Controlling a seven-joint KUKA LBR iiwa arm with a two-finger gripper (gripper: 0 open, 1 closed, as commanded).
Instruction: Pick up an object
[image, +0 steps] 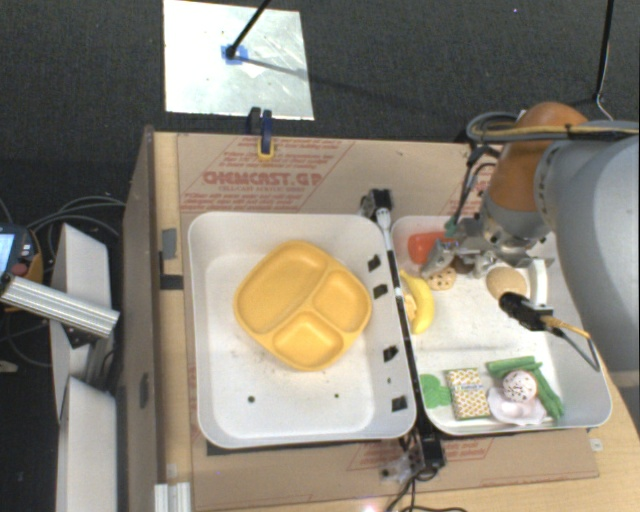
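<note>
We saw a brown card (290, 170) covering the bench, with a silvery sheet (238, 58) on the dark floor beyond it. The arm (590, 220) came in from the right and bent down over the far end of the right bin (470, 330). The left bin (215, 330) lay touching the right bin along one edge. It held a yellow plate (300, 303) with three wells, lying flat near its middle.

The gripper (468, 250) hung low over the far left corner of the right bin. We could not tell whether it was released or clenched, and we saw nothing plainly held in it. Every loose thing lay in a bin. A banana (420, 305) lay along the right bin's left wall. A red thing (425, 245) sat in the far left corner, just beside the gripper. A pale lump (505, 281) lay under the wrist.

At the near end, a green strip (515, 366) ran slantwise. A patterned square (465, 392) lay beside a speckled ball (519, 385), which touched the strip. A green flat piece (432, 388) lay left of the square. A brown spotted piece (441, 277) sat between the red thing and the banana, close to the gripper.
</note>
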